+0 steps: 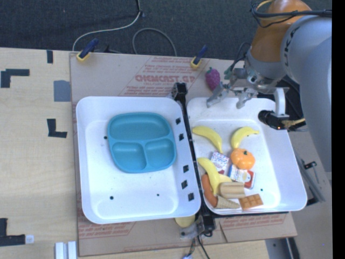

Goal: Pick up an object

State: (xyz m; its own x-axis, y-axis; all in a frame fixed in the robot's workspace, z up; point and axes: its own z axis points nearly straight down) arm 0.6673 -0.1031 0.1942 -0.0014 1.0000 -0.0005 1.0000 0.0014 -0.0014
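Trouble looks likely in the right white plastic bin (280, 161), where the grey two-finger gripper (232, 97), fingers spread apart and empty at twelve o'clock, could clip neighbours in the crowded pile around the small orange toy pumpkin (242, 158) toward six o'clock.

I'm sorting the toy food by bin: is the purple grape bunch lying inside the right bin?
No, the purple grape bunch lies on the cardboard just beyond the right bin, outside its far rim.

The arm (294, 42) reaches in from the right, hand (230, 98) open, fingers spread.
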